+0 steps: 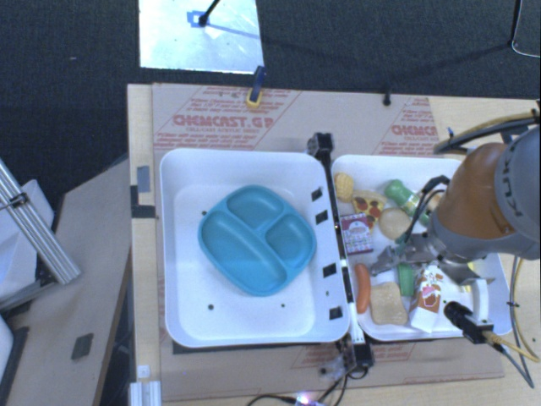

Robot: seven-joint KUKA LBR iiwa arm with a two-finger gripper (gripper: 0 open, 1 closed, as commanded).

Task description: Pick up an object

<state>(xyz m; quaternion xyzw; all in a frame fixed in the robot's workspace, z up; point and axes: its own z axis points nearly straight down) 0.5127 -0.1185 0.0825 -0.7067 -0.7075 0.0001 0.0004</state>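
Grey two-finger gripper (pixel 404 259), can't tell its state, hangs low in the right white bin (pixel 499 315) over a small green plastic piece (pixel 407 277) beside the tan bread slice (pixel 389 304); probably light, stiff, slick, best pinched across its narrow sides.

Dark carpet (pixel 68 57) surrounds the wooden bench (pixel 254 112) — a shiny metal sheet (pixel 199 24) beyond.

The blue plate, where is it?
The blue plate lies in the middle of the left bin, across the divider from the toy food in the right bin.
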